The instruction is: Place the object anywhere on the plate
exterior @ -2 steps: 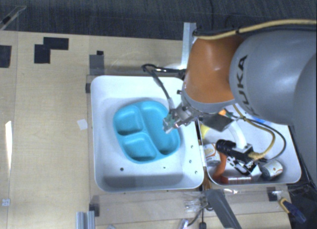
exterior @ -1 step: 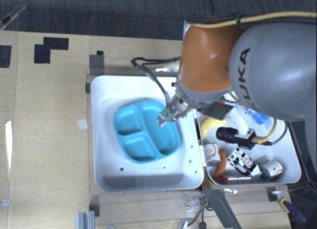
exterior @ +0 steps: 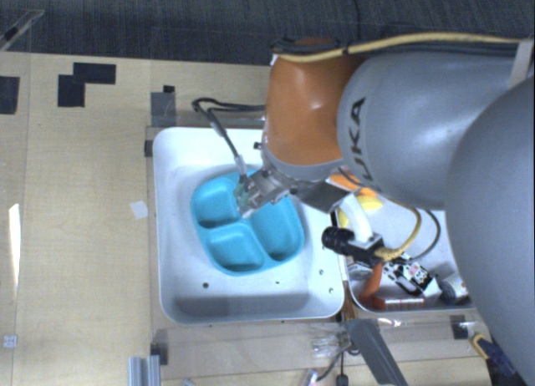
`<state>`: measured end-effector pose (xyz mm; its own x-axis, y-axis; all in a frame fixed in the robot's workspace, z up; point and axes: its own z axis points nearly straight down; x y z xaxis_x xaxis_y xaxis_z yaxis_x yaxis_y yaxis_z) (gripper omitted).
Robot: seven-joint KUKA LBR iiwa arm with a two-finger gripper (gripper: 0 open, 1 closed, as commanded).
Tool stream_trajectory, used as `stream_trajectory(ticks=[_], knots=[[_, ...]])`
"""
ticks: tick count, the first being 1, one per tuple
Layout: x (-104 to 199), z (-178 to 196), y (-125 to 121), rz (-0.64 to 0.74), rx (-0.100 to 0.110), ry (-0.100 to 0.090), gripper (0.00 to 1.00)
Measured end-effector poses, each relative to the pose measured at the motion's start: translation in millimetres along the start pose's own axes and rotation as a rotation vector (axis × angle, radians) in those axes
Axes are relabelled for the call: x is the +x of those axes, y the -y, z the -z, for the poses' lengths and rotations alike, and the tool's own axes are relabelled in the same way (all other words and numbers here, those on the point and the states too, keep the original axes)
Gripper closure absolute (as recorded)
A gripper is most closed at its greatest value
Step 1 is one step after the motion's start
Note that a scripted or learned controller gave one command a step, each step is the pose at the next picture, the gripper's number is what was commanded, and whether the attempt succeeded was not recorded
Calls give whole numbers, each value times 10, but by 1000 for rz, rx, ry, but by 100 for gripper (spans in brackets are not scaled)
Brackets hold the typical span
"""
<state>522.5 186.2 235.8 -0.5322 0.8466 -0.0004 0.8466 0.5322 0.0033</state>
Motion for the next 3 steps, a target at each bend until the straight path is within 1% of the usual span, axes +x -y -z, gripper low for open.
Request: stream_trajectory(ticks=[1, 2, 3], knots=[[-401, 0, 557, -221, 0, 1, 100], [-18, -10, 429, -243, -1, 0, 100], [-525, 459, -96, -153, -3, 1, 100]])
